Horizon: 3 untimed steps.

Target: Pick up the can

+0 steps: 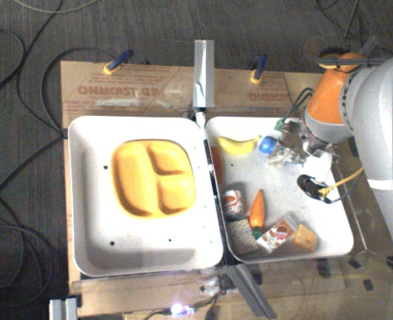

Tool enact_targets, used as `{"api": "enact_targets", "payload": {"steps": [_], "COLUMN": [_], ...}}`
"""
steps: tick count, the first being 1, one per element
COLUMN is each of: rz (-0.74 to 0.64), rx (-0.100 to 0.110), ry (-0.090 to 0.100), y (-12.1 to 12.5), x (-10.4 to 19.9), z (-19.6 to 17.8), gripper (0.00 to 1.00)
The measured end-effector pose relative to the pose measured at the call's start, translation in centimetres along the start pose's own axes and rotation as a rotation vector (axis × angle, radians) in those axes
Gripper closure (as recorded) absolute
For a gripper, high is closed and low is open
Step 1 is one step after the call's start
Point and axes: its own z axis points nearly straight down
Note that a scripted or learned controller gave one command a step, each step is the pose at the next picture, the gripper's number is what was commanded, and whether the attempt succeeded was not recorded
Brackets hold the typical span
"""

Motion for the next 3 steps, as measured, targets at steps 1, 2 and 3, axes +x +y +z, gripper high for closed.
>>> {"api": "enact_targets", "payload": {"steps": [1, 2, 3], "rz": [-0.132, -0.132, -0.179], "rx": [0.010, 0.010, -0.001], "ry": [-0.003, -0.002, -0.003], "y": [-5.2, -5.2, -1.8], "x": [4.1, 4.1, 6.8], "z": [-4.4, -4.4, 0.9], "gripper": [1.00, 0.00, 0.00]}}
